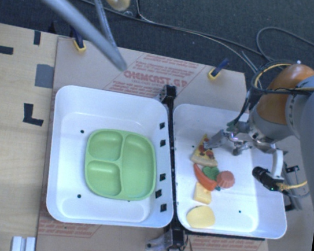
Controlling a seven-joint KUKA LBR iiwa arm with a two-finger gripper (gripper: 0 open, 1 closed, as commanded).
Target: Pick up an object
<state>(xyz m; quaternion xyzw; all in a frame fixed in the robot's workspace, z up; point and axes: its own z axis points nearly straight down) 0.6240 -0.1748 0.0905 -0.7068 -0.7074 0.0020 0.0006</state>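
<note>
While the toy food sits bunched near the middle of the right bin (259, 222), I see a pizza slice (205, 153) at 12 o'clock of the pile, a carrot (204, 177) and a red piece (226, 179) below it, and a yellow round piece (200, 217) at 6 o'clock. My jaws (229, 137) hover at 2 o'clock of the slice; I cannot tell their state. At 9 o'clock, the left bin (67, 138) holds a green divided plate (120, 164).

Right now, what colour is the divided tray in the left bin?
Light green tray, clearest in the camera view.
</note>
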